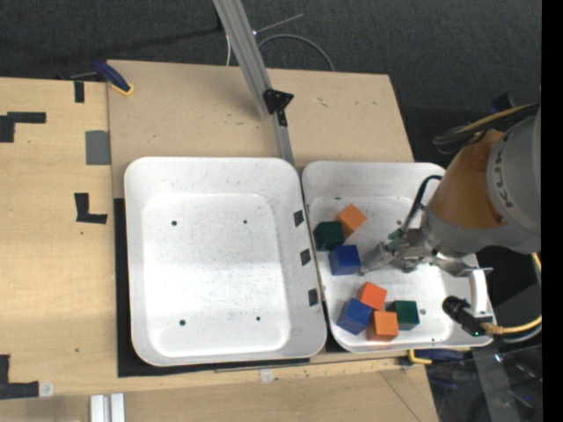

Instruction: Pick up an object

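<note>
Gripper (374,255) was seen low in right bin (422,172), beside blue cube (345,258). Nothing was lifted yet; grasp & lift were left. Finger state couldn't be told.

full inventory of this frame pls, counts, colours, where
Bins: 2, white, side by side on the bench; left bin, right bin.
Blue cubes: 2, right bin; one mid-left, one at front.
Orange cubes: 3, right bin; one at back, two at front.
Green cubes: 2, right bin; one at back-left, one at front.
Metal bar: 1, grey, slanting in from the top.
Arm: 1, grey with orange band, over the right bin.
Gripper: 1, low beside the mid-left blue cube.
</note>
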Tool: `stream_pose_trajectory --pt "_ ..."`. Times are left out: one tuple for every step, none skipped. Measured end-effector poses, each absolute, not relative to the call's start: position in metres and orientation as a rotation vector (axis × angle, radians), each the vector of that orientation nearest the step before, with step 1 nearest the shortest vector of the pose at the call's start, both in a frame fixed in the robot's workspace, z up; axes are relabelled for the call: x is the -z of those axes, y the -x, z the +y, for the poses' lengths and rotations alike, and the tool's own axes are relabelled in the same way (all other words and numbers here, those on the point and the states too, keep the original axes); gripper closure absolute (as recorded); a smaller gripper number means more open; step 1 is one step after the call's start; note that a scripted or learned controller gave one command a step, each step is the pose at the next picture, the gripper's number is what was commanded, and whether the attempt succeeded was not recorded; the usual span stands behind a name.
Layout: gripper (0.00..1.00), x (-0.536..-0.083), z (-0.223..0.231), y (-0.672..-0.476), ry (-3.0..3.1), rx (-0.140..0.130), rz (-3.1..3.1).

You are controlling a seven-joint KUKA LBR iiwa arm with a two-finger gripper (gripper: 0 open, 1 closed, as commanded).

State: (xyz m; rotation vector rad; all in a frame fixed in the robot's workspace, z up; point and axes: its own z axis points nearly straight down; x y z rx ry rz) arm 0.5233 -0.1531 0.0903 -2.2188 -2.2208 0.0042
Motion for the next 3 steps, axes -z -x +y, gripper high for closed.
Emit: stream_pose_trajectory --pt "1.00 -0.101 -0.152 -0.523 2.216 -0.002 -2.221" --pt "1.00 -0.145 -0.148 -0.530 2.221 0.002 -2.225" --pt "1.00 -0.203 -0.139 -0.528 2.221 0.004 -2.227"
